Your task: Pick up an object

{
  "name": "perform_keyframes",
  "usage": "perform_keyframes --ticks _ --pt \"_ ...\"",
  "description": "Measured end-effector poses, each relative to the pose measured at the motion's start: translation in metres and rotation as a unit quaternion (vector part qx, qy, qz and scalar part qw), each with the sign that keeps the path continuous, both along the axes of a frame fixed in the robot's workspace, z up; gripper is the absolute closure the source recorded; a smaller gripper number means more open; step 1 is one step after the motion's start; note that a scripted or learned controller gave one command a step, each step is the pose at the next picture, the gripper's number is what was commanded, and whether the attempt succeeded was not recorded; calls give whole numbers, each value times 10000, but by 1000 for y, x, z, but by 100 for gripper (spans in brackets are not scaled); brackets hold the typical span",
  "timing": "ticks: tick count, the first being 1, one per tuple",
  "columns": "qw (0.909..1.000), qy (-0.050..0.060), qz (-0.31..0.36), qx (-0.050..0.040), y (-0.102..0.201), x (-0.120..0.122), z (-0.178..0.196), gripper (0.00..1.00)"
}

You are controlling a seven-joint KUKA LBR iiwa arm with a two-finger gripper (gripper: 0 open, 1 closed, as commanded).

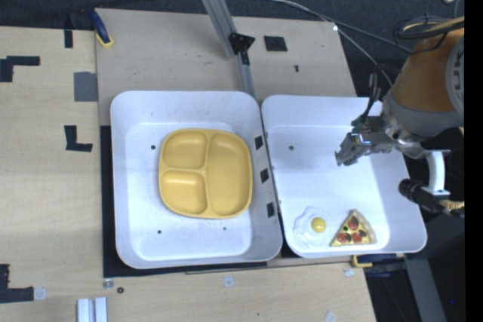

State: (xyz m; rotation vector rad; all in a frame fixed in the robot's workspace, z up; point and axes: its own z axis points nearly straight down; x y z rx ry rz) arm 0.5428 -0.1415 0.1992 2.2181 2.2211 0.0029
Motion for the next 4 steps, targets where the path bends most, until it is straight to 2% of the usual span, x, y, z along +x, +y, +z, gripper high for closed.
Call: perform_keyframes --ticks 1,2,3,4 --pt "10000 10 -1 4 0 1 19 100" --pt "10000 27 15 4 48 -2 10 100" --pt "10000 20 32 13 103 2 21 100" --pt "10000 22 31 9 160 -8 30 100"
